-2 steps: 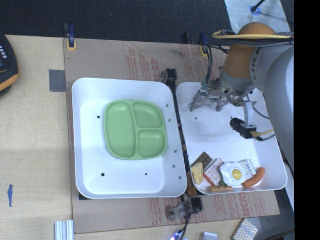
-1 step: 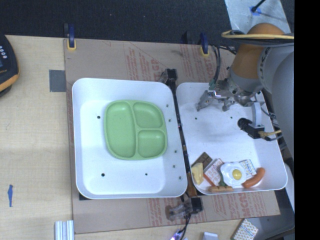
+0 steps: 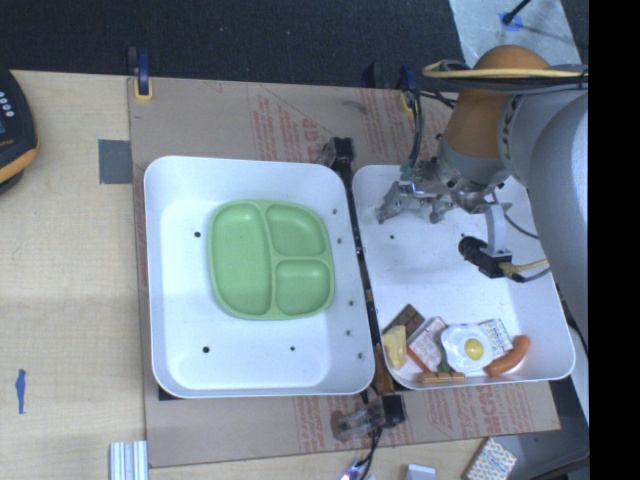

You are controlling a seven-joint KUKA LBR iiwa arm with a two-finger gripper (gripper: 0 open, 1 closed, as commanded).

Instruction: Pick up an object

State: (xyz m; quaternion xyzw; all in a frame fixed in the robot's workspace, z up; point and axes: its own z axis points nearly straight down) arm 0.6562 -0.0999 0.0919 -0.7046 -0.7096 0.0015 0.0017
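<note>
My gripper [image 3: 411, 208] hangs over the far end of the right bin [image 3: 440, 278], its two fingers spread apart with nothing between them, so it is open. The toy food lies heaped at that bin's near edge, well in front of the gripper: a fried egg [image 3: 470, 348], a red sausage [image 3: 507, 357], a yellow cheese wedge [image 3: 396, 348], a brown chocolate piece [image 3: 405, 319] and a small red-and-white packet [image 3: 428, 343]. In the left bin [image 3: 170, 348] a green divided plate [image 3: 270, 259] lies flat.
The grey arm with its orange band [image 3: 480, 118] fills the upper right and overhangs the right bin's far corner. A black connector with a cable [image 3: 487, 256] hangs over the right bin's middle. A black clamp [image 3: 342, 150] sits where the bins meet.
</note>
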